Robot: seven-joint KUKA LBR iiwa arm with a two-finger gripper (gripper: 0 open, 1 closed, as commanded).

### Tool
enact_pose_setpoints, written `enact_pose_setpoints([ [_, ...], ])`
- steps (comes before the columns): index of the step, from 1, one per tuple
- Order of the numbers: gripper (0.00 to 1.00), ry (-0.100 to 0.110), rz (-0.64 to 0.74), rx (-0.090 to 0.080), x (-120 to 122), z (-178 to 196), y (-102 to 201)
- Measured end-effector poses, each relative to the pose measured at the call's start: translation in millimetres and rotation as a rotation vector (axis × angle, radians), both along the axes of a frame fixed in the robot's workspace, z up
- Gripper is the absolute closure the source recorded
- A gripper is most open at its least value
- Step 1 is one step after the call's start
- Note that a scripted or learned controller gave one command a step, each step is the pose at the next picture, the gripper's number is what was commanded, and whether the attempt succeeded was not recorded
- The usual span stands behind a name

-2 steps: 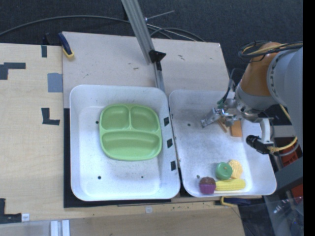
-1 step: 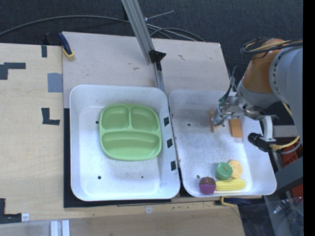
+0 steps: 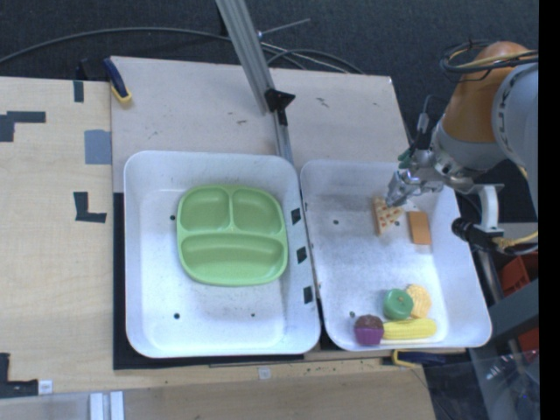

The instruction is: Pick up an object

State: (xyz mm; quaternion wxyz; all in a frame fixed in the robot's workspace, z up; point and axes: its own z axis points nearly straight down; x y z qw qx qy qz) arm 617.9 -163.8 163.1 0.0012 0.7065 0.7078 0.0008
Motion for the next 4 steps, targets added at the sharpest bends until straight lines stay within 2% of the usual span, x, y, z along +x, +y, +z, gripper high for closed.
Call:
enact_pose_setpoints([
  [2, 1.0, -0.001, 0.0, -0.001, -7, 99, -1],
  [3, 1.0, 0.004, 0.005, 0.002, 4, 86, 57],
  [4, 1.0, 0.003, 0.006, 0.003, 11, 91, 115],
])
